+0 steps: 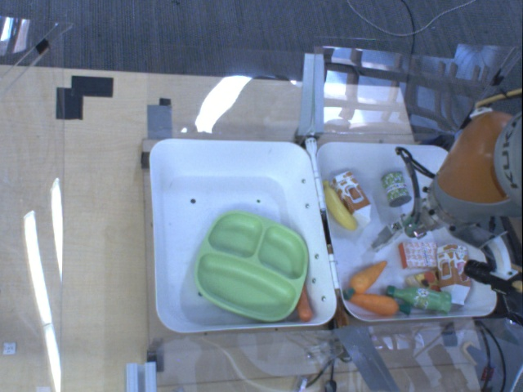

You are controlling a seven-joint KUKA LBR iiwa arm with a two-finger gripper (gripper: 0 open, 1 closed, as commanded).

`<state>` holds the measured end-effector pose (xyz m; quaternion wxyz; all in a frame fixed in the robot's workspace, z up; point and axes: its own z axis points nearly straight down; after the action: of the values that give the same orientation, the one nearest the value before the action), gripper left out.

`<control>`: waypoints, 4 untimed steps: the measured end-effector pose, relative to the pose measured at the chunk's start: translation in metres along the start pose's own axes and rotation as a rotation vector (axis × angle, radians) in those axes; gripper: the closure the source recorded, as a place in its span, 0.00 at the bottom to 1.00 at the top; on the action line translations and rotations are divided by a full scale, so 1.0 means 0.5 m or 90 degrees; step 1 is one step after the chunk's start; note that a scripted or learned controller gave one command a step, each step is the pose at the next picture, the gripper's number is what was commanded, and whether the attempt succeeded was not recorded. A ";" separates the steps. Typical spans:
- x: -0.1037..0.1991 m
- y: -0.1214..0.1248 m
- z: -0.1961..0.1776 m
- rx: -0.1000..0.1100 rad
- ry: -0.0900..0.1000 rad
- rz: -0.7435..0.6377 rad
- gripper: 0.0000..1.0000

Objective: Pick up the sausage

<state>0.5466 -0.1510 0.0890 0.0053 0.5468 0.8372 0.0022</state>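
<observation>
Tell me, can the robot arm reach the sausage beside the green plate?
Maybe, but barely: the sausage sits squeezed between the green plate and the bin wall, partly hidden.

My fingers (391,233): bare metal, shiny w/ glints. My arm shell (482,166): smooth orange plastic, satin sheen. Both bins, left (176,219) & right (482,305): white plastic, smooth, semi-gloss. Tray (252,265): green plastic, matt-ish, soft highlights on ridges. Bench (82,243): pale wood-look laminate, smooth, glossy under clear panel reflections. Floor (204,15): dark carpet, rough weave. Bottle (421,299): glossy green plastic. Carrots (369,276): orange plastic, slight sheen. Cartons (418,254): printed, paper-like, matt. Can't tell sausage finish.
</observation>
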 end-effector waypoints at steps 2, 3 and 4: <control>-0.002 0.007 -0.024 -0.005 -0.002 -0.001 0.00; 0.018 0.000 -0.002 -0.003 -0.003 -0.046 0.00; 0.002 0.026 0.000 0.000 0.001 -0.052 0.00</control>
<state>0.5580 -0.1449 0.0890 0.0051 0.5123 0.8588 0.0025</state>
